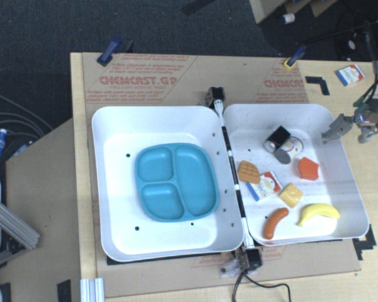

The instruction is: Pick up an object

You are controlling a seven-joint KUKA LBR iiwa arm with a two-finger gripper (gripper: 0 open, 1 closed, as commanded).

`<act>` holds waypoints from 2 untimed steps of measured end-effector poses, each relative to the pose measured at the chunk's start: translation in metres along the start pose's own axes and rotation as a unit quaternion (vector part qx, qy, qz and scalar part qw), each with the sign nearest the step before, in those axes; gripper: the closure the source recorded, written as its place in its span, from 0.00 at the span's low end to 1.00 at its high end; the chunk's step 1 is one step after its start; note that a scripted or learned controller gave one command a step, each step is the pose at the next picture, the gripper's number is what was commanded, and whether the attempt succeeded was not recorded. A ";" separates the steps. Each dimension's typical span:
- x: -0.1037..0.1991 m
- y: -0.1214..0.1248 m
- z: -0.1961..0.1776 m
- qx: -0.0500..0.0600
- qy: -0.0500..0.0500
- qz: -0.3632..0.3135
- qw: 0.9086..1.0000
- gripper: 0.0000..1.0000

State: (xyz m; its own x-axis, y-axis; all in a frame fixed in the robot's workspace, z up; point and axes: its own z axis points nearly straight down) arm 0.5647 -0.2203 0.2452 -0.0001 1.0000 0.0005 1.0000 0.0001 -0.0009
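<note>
Cardboard-topped surface [176, 74], two white bins: nothing lifted yet. End effector [356, 123] hovers at frame's right edge, grip state unclear; banana [318, 213] untouched.

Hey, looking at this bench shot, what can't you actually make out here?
- Gripper: partly cut off by the camera view's right edge, so its state is unreadable.
- Black and white object in the right bin: too small to identify.
- Small packet: waffle covers part of it, print too small.
</note>
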 end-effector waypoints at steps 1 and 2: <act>-0.003 0.028 0.121 0.001 0.001 -0.001 1.000 0.00; 0.027 0.100 0.161 -0.001 0.000 -0.001 1.000 0.00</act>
State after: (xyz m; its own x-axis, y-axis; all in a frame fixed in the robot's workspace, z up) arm 0.6645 -0.1936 0.0846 -0.0021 1.0000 0.0011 1.0000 0.0021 0.0002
